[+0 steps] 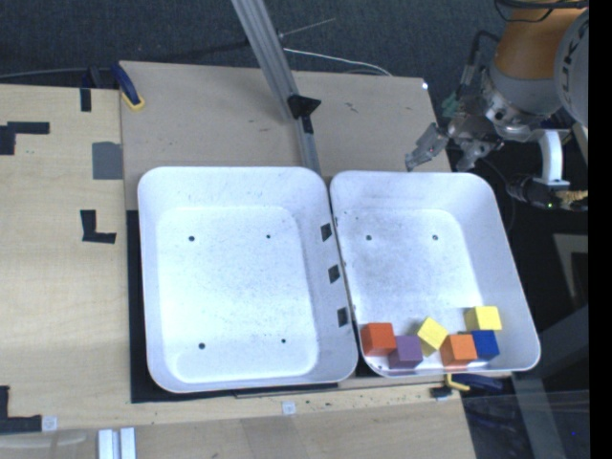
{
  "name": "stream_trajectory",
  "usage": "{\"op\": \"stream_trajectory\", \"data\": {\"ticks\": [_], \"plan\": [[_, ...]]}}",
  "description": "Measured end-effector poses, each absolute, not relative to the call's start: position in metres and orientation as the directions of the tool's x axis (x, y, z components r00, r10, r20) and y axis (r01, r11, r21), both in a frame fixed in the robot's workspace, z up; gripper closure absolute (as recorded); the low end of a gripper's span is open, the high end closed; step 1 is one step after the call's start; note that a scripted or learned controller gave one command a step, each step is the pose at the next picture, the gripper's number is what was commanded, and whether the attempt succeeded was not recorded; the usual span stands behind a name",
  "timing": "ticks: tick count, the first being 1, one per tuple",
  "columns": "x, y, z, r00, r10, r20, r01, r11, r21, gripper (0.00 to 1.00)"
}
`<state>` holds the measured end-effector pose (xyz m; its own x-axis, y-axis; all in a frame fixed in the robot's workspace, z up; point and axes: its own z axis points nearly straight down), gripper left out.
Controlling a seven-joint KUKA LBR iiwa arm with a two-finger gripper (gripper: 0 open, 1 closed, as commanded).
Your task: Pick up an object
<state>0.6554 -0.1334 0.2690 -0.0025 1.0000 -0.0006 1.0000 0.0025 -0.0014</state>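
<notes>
Camera view is showing the hand (432, 148) hanging open and empty beyond the right bin (497, 208), well apart from the blocks (430, 340) crowding its near edge.

Grey arm with orange band reaching in from the upper right, claw hanging above the far right corner.

The grey KUKA arm (564, 55) enters at the view's upper right, its broad orange band (535, 36) sitting just above a rounded grey wrist. From the wrist the arm slants down and to the left, ending in the dark two-finger claw (426, 153), which points toward the lower left. One grey finger (421, 151) shows as a slim angled piece at the tip; the rest is a dark cluster of fittings. A white curved part (550, 156) sits just beside the wrist, on its right. Nothing shows between the fingers.
</notes>
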Motion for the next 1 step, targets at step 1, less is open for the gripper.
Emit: {"op": "stream_trajectory", "data": {"ticks": [1], "plan": [[0.6558,-0.1328,0.2793,-0.004,1.0,-0.002,1.0,0.004,-0.002,1.0]]}}
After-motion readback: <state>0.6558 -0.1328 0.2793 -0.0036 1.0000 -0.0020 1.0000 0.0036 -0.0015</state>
